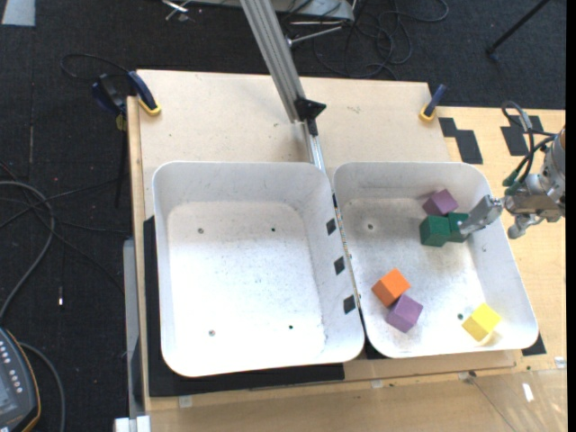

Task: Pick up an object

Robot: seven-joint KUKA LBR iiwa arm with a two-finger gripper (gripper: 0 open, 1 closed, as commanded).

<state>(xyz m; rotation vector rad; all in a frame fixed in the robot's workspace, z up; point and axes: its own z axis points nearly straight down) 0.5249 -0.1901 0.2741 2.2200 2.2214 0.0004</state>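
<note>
**Gripper at green block, right bin's far right side**

We see a dark green block (438,230), cube-like and matte, sitting in the right bin (360,201) near its far right side. Just behind it, touching or nearly so, is a purple block (440,202). The gripper (479,216) comes in over the right rim, one grey finger laid against the green block's right side. The second finger is not clear to us, so we cannot tell how the jaws stand, or whether the block sits between them. The block looks to rest on the bin floor.

The right bin holds three more blocks: an orange block (391,287) near the middle toward the near side, a second purple block (404,312) just beside it on the near side, corners about touching, and a yellow block (482,322) in the near right corner, well apart from the others.

The left bin (171,187) is white, shallow, with rounded corners and a floor speckled with dark flecks. Both bins sit side by side, rims meeting at the middle, on a pale wooden board (225,115).
</note>
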